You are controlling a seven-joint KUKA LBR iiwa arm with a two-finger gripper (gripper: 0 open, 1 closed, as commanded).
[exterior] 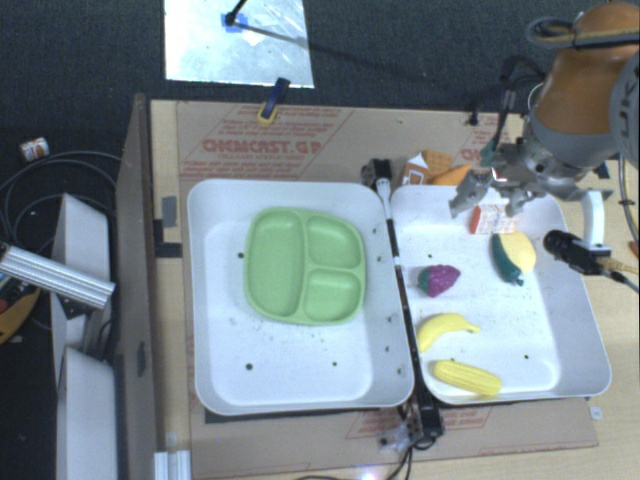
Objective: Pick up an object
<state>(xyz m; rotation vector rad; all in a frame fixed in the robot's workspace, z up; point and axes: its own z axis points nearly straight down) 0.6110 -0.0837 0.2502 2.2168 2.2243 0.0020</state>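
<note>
Cardboard (300,133) with red print covers the worktop (135,218), and two white bins sit on it touching side by side, dark floor all round. The hand (492,190) hangs over the far edge of the right bin (575,353), fingers spread apart with nothing between them. A small red and white box (486,219) lies just under it, a yellow and green piece (513,254) just nearer the camera, then a purple fruit (438,279), a banana (444,328) and a corn cob (465,376) further off toward the near rim. The left bin (225,368), well to the hand's side, holds a green divided plate (303,265) with bare floor around it.
</note>
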